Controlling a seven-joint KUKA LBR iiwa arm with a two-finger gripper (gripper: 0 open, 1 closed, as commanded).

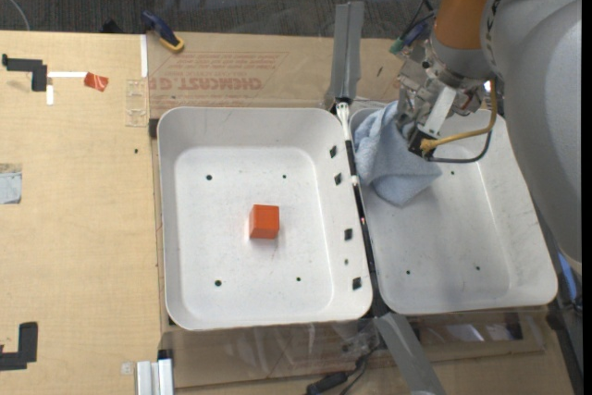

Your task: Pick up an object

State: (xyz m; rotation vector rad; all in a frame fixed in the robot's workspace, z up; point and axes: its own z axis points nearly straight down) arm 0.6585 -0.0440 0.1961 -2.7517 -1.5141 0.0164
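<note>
My gripper (pixel 416 129) is down on the blue cloth (pixel 388 164) bunched at 10 o'clock in the right bin (pixel 481 264); can't tell how wide it's open. Best bet: pinch a thick fold, lift straight up slowly. Orange block (pixel 265 222) sits mid left bin (pixel 185 199).

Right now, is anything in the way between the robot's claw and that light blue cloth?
Nothing visible stands between them. The gripper is already down at the light blue cloth, which lies bunched in the far left corner of the right bin. The orange block sits apart in the left bin, beyond the divider.
</note>
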